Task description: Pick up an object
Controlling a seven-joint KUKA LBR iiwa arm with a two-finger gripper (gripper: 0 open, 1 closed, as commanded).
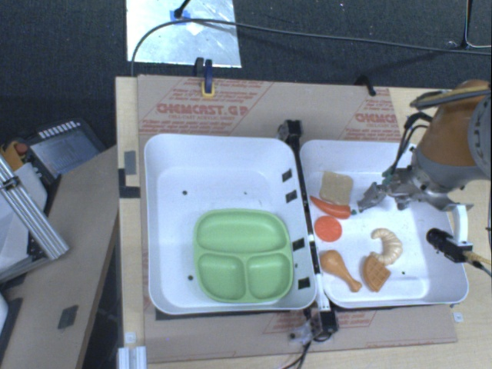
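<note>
Bench with two bins [231,148]: my gripper [371,197] hovers beside the bread [336,186]; its closure I cannot tell. Approach step, I judge; next comes descent onto one item.

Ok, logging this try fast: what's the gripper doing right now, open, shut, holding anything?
Gripper: low over the right bin, just right of the tan bread slice; nothing visibly between its fingers; open or shut cannot be told.
</note>
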